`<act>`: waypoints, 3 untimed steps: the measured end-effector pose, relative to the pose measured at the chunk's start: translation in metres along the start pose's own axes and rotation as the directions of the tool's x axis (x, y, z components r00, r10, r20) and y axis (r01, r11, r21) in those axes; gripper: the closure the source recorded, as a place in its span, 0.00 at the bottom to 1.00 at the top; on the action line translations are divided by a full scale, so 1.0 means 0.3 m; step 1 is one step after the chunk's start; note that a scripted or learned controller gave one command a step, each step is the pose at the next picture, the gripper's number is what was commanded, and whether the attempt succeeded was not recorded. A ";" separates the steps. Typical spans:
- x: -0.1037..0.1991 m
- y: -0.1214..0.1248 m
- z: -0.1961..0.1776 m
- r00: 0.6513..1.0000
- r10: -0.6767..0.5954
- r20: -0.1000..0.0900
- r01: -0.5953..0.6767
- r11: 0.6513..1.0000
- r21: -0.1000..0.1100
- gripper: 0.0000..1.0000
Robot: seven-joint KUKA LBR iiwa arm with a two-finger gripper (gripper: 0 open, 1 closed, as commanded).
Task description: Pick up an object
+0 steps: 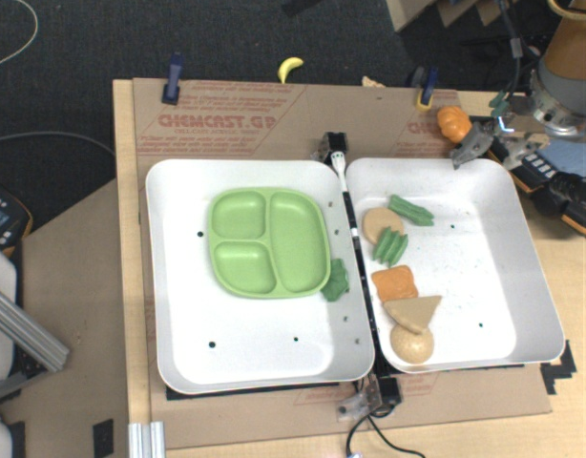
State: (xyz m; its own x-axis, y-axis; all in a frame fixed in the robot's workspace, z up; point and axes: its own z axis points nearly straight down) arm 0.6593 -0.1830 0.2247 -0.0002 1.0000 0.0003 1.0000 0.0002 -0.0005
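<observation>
Green plate [270,243] (left bin [178,332])

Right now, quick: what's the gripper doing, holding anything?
Gripper: above the far right corner of the right bin, nothing visibly held; whether it is open or closed cannot be told.

6 toy foods [398,275] cluster along the right bin's [493,256] left edge; a green piece [335,281] lies beside the left bin's green tray [269,242].
</observation>
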 end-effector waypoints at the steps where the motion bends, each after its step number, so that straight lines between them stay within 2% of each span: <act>1: -0.116 -0.030 0.486 1.000 0.000 -0.022 0.000 1.000 0.009 0.00; 2: -0.138 -0.163 0.163 1.000 0.002 0.002 -0.002 1.000 -0.004 0.00; 3: 0.008 -0.130 0.486 1.000 -0.003 -0.004 0.003 1.000 0.008 0.00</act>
State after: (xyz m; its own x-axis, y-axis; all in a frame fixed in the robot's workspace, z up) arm 0.6201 -0.1806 0.0789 -0.0036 1.0000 0.0047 1.0000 0.0037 -0.0082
